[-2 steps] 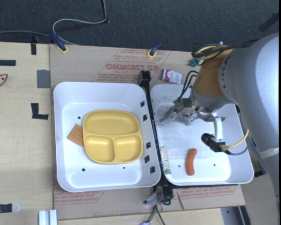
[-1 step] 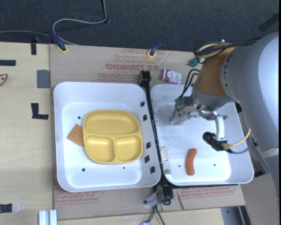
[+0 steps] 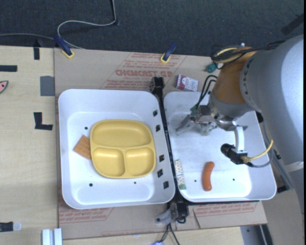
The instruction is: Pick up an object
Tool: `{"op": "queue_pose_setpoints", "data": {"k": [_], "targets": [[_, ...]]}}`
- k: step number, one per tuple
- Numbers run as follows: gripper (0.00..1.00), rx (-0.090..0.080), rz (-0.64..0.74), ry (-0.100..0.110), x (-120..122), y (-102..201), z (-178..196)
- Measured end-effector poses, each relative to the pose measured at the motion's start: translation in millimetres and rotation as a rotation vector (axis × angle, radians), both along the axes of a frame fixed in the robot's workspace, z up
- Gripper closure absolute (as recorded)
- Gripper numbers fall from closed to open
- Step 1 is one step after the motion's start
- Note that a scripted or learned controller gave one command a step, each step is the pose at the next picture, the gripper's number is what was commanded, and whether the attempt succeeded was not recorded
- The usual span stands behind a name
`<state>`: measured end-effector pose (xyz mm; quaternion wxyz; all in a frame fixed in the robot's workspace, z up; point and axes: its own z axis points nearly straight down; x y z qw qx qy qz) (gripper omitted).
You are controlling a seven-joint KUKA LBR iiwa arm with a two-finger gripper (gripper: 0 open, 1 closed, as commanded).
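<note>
Cardboard covered the bench beneath two white bins. We saw the gripper point(image 3: 186, 124) low over the right bin point(image 3: 194, 185), near its wall beside the left bin point(image 3: 71, 188), fingers spread apart with nothing between them. An orange sausage point(image 3: 208, 175) lay in the right bin, well apart from the gripper. A yellow divided plate point(image 3: 123, 148) filled the left bin, overlapping a tan cracker point(image 3: 82, 147).

The bench point(image 3: 20, 137) (cardboard-topped) bears two white bins point(image 3: 71, 152) side by side.
</note>
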<state>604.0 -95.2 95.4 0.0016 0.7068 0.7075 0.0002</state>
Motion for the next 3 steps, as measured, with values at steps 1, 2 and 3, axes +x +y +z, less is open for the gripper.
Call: {"op": "queue_pose_setpoints", "data": {"k": [1, 2, 3], "targets": [[0.00, 0.000, 0.000, -0.003, -39, 0, -9], [0.00, 0.000, 0.001, -0.002, 30, -11, -10], [0.00, 0.000, -0.001, -0.001, -16, -2, -9]]}}
